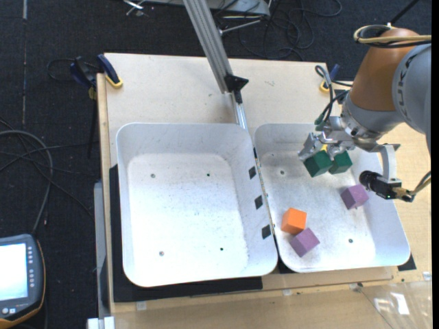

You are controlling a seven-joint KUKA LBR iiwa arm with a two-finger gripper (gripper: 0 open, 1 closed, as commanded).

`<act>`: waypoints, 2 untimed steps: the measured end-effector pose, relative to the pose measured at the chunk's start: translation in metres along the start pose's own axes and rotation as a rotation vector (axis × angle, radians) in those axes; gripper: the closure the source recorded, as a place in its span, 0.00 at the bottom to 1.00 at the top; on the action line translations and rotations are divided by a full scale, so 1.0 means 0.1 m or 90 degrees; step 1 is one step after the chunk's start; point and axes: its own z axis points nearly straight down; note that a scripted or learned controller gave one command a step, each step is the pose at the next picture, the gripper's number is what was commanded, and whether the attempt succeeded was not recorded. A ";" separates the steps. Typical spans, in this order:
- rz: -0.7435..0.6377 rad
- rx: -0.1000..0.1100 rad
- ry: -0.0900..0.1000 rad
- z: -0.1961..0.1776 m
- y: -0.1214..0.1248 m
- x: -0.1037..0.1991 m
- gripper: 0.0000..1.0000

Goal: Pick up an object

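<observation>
Green blocks (327, 162) sit at my pincer (322, 149), in the upper part of the right bin (391, 249); I cannot tell whether I hold them. Nearer that bin's front lie a purple cube (354, 197), an orange cube (294, 220) and another purple cube (304, 241).

The arm (391, 81) runs out of frame at three o'clock, so its base is cut off. The gripper (328, 151) covers the tops of two green blocks (317, 164), and its finger state cannot be made out. A screen device (17, 276) at eight o'clock is clipped by the left edge.
</observation>
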 end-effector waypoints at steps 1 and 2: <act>-0.001 0.000 0.001 -0.87 -0.14 0.87 1.00; 0.001 0.004 0.000 -0.78 0.10 1.44 1.00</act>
